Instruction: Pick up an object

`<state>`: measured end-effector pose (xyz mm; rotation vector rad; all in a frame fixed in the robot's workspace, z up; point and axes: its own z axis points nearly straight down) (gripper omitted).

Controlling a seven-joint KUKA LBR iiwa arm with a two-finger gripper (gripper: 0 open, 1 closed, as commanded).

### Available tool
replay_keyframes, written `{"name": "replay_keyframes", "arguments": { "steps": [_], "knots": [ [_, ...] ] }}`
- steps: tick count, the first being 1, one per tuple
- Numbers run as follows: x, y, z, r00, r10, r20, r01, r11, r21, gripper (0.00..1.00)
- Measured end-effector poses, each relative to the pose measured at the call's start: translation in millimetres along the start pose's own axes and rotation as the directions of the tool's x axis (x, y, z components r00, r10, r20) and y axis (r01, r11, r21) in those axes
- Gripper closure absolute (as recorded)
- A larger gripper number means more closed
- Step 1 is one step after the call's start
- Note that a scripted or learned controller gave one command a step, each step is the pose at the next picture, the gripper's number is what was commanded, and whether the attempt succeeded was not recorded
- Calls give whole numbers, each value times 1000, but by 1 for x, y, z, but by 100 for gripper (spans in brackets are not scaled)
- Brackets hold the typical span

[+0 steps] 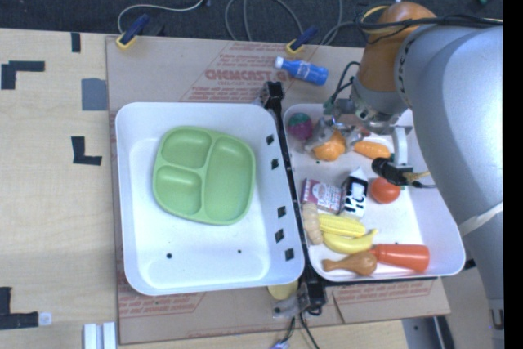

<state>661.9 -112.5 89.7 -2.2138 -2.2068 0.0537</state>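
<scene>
My gripper [336, 127] hangs low over the far end of the right bin [445, 237], under the orange band and the grey arm. Directly below it lies a small orange fruit [329, 149], touching or nearly touching the gripper; whether it is held I cannot tell. A purple and green ball [301, 125] sits just to the gripper's left. To its right lies an orange carrot-like piece [373, 149].
The right bin also holds a red tomato [384, 190], a pink box [321, 195], bananas [347, 229], a drumstick [351, 263] and a red cylinder [402, 257]. A green divided plate [204, 176] lies in the left bin [135, 257]. A blue bottle [302, 70] rests on the cardboard behind.
</scene>
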Motion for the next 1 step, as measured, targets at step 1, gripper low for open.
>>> {"name": "replay_keyframes", "arguments": {
  "steps": [1],
  "knots": [
    [41,-46,-96,1000,-8,-14,7,999,-38,100]
  ]
}}
